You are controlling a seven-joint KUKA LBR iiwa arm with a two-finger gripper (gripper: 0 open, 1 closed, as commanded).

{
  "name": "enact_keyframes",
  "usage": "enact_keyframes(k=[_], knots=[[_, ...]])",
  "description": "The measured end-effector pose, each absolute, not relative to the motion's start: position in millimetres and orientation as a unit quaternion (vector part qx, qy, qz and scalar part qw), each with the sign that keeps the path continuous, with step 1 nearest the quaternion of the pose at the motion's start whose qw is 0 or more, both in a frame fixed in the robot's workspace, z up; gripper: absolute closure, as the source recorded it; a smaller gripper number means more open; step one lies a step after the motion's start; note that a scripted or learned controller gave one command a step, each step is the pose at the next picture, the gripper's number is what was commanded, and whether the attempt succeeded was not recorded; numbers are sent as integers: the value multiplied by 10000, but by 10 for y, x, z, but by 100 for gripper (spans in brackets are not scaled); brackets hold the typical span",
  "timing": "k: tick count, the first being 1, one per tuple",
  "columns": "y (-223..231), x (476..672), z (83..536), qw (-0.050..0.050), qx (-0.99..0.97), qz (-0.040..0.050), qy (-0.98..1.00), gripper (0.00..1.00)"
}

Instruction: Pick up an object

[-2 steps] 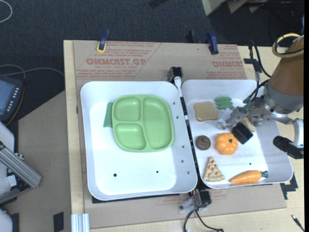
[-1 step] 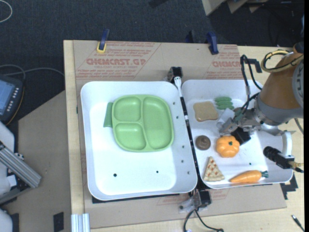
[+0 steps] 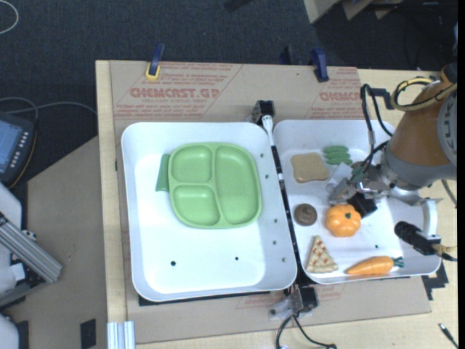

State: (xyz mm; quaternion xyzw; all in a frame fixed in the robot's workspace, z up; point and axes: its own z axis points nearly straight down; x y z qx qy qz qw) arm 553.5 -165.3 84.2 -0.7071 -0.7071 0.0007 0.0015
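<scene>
Grey KUKA robot arm (image 3: pixel 429 147) with an orange band.
Rounded grey housing, broad orange band (image 3: pixel 418 133) above the wrist, black cables (image 3: pixel 370 115) looping alongside, dark metal gripper (image 3: pixel 354 187).

The grey KUKA arm with its orange band (image 3: pixel 421 133) enters from the right edge of the camera view and angles downward and to the left. The grey wrist section (image 3: pixel 415 171) sits directly below the orange band. The two-finger metal gripper (image 3: pixel 349 190) extends leftward from the wrist at a low, tilted attitude. Black cables (image 3: pixel 372 115) loop along the arm's upper side.
</scene>
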Motion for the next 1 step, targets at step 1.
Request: enact_keyframes(k=[1], knots=[[-1658, 5541, 953, 0, -7074, 0, -7068, 100]])
